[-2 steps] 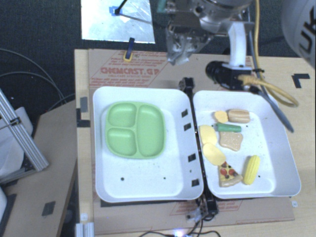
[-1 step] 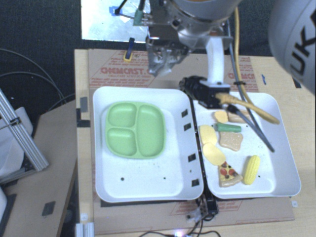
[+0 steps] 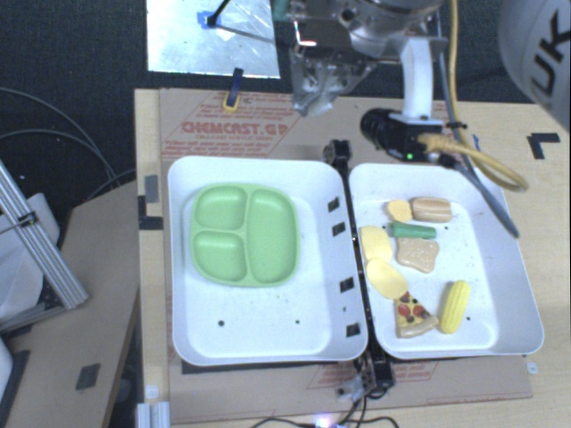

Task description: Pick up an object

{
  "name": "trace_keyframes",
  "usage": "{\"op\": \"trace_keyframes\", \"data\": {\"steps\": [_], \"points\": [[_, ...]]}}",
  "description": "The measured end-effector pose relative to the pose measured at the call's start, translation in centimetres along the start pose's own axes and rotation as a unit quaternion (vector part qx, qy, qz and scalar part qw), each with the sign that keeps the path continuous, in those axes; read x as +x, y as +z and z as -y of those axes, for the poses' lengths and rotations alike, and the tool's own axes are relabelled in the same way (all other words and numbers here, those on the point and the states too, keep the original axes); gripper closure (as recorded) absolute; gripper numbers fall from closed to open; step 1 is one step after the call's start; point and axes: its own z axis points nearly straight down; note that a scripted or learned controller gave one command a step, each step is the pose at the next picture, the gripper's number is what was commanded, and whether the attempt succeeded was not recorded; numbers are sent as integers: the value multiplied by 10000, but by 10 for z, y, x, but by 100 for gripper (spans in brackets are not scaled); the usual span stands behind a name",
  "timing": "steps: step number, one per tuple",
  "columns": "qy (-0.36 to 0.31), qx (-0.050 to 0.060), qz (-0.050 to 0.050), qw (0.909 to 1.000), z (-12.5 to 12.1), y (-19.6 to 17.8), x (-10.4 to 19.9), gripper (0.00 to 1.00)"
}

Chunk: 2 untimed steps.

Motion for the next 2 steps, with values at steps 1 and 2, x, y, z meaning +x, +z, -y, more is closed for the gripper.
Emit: {"op": "trace_keyframes", "data": {"steps": [1,2], "points": [[-32,11,-2,10000,48,-1,1,100],[-36,4,-6,10000,53,0,28,100]]}}
